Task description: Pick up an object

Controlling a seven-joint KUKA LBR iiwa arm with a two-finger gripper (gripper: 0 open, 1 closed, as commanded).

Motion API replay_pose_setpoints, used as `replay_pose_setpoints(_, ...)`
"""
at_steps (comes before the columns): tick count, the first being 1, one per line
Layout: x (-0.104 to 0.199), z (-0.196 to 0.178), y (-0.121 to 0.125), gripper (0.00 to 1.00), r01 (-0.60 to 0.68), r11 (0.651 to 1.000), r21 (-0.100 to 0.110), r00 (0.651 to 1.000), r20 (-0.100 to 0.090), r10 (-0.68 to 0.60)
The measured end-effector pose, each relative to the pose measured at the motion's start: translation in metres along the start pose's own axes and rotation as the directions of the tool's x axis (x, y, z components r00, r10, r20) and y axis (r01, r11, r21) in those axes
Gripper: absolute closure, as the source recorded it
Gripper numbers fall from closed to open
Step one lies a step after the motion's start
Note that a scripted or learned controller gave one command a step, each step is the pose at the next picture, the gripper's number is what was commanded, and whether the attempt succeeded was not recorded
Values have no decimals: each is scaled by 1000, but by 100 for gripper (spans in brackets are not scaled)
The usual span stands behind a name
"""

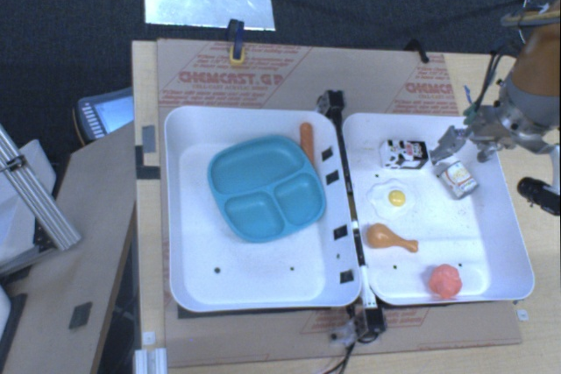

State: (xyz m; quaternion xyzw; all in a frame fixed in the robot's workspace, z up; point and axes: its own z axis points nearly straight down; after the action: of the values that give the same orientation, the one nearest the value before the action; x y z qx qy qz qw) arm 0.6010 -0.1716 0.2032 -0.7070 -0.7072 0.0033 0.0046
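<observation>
The right bin (513,228) holds a small silver can (458,179) lying near its far right side, a black-and-white carton (404,154), a fried egg toy (393,199), an orange drumstick (392,237) and a pink ball (445,280). My gripper (465,148) hovers over the far right part of this bin, just above and behind the can. It is open, its two grey fingers spread apart with nothing between them. The carton lies a little to its left.
The left bin (188,276) holds a blue divided plate (266,199) and an orange sausage (307,140) by the divider. A black clip strip (346,215) runs between the bins. Bare bin floor lies between the egg and the right wall.
</observation>
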Motion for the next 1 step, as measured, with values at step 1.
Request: replay_pose_setpoints(1, 0, -8, 3, 0, 3, 1000, -13, 1000, 2, -3)
